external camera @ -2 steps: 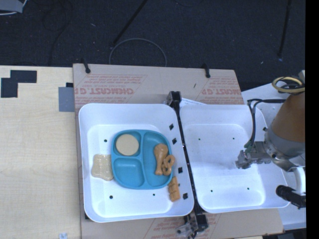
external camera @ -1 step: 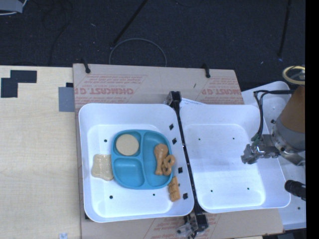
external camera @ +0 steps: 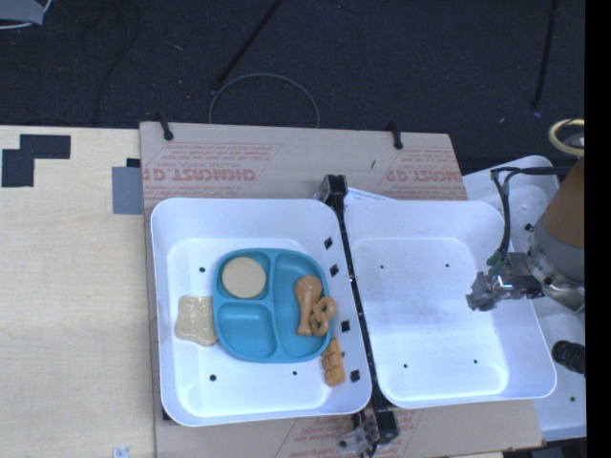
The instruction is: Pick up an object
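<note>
Over right bin (external camera: 420, 389), pincer (external camera: 480, 296) hangs, grasping nothing visible.

— What lies around the bench?
— Dark carpet floor (external camera: 401, 55) toward twelve o'clock, crossed by thin cables (external camera: 263, 89).
— And at nine o'clock?
— A pale wooden tabletop (external camera: 67, 294) bearing dark squares (external camera: 33, 156).

A robot lab: two shallow white plastic bins (external camera: 250, 216) sit on a cardboard sheet (external camera: 286, 165) on the pale wooden worktop (external camera: 67, 294), with black cables (external camera: 263, 89) trailing over dark carpet.
</note>
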Motion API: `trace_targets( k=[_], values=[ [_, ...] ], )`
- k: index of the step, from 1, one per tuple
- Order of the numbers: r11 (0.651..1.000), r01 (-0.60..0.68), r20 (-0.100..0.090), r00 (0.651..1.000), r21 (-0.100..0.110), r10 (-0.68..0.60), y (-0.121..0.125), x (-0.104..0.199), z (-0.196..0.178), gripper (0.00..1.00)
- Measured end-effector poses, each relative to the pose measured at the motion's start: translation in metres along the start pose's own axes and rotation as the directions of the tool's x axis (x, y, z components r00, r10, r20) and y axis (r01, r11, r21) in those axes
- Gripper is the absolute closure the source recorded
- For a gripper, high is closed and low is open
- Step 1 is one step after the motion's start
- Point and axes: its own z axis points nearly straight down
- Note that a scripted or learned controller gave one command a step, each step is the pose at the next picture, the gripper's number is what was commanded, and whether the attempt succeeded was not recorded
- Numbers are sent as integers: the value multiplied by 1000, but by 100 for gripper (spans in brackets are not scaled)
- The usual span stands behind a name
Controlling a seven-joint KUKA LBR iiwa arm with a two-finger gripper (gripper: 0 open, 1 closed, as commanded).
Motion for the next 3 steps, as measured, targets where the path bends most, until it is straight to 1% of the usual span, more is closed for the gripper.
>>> trace_targets(
  k=[2,3],
  values=[
    [1000,4,-2,1000,1,-4,19,99,-21,100],
    [1000,4,-1,1000,3,-4,29,159,-14,100]
  ],
)
